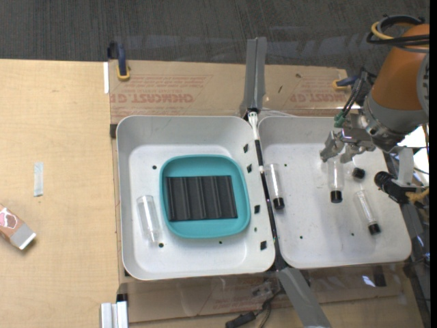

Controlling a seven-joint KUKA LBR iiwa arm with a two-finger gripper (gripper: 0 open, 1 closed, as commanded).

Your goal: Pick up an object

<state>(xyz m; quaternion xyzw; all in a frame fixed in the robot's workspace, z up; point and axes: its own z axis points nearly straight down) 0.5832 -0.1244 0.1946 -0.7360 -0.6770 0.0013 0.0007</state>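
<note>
the gripper hovers just above a clear tube in the right bin; whether it is released or clenched, i cannot tell. the round tube could roll aside if the descent lands off-centre.

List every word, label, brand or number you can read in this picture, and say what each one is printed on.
"CHEMCOST" in red, seen upside down, on the left cardboard sheet behind the left bin; the smaller line beside it is too blurred to read.
Similar red print on the right cardboard sheet: too faint to read.
The small packet on the wooden bench: markings too small to read.
</note>
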